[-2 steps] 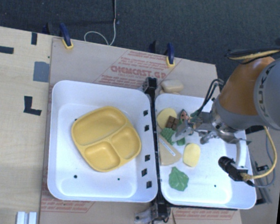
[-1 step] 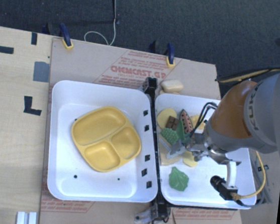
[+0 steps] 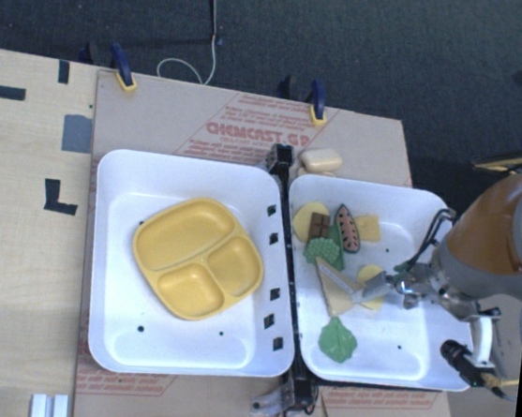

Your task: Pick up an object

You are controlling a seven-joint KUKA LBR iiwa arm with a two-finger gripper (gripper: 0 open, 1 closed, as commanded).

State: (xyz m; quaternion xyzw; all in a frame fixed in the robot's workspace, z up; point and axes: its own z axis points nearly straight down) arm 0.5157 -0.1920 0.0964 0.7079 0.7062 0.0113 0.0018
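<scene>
- While the arm (image 3: 498, 241) reaches in from the right edge of the frame, its gripper (image 3: 371, 288) sits low over the middle of the right bin (image 3: 411, 368).
- Whether the jaws are wide or narrow cannot be told; the tip is a grey blur against the toys.
- Just left of the tip lies a pale wedge like a cheese slice (image 3: 332, 292), touching or nearly touching it; no toy is seen between the fingers.
- Toward the upper left of that bin sit a watermelon slice (image 3: 347, 228), a brown chocolate bar (image 3: 318, 226) on a yellow round piece, a green leafy piece (image 3: 326, 251) and a yellow block (image 3: 368, 228).
- Lower in the bin lies a second green piece (image 3: 337, 341), apart from the others.
- Centre-left in the frame, the left bin (image 3: 110, 326) holds a yellow divided plate (image 3: 198, 257).
- Above the bins, a cream block (image 3: 321, 160) rests on the cardboard sheet (image 3: 159, 119).
</scene>
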